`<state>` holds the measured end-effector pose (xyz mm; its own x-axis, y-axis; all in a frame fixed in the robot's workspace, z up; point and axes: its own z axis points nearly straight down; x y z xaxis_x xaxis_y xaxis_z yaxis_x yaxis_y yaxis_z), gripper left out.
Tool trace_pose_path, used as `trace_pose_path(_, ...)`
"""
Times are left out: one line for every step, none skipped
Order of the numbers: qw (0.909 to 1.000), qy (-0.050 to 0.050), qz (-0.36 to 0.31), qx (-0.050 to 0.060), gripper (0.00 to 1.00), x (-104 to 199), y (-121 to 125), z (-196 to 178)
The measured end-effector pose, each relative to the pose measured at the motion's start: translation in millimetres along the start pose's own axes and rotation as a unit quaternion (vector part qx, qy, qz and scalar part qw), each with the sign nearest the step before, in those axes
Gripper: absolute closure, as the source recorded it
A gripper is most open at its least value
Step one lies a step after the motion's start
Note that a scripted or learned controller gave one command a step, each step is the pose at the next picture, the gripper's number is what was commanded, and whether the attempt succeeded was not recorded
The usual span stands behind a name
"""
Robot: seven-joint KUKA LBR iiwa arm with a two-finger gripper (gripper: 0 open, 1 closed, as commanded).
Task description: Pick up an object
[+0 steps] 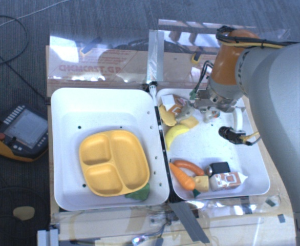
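Two bins side by side on the counter (pixel 32 188), touching along the middle. In the left bin (pixel 68 104): a divided plate (pixel 114 162) toward the near side, a small leafy item (pixel 138 193) tucked under its near edge. In the right bin (pixel 255 160): a banana (pixel 175 134) by the left wall, a cluster of small items (pixel 175 109) behind it, a carrot (pixel 183 177) near the front, a small carton (pixel 228 181) right of the carrot. Arm (pixel 252 70) over the far right corner, pincer (pixel 210 108) low inside the right bin, just right of the cluster. Left of the bins, on the floor: a handheld pendant (pixel 19 133).
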<state>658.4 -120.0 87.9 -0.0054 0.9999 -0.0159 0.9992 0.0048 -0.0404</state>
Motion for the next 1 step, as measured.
trace_pose_path(1.0000,0.000,0.008,0.001,0.00,1.4,-0.5,0.1)
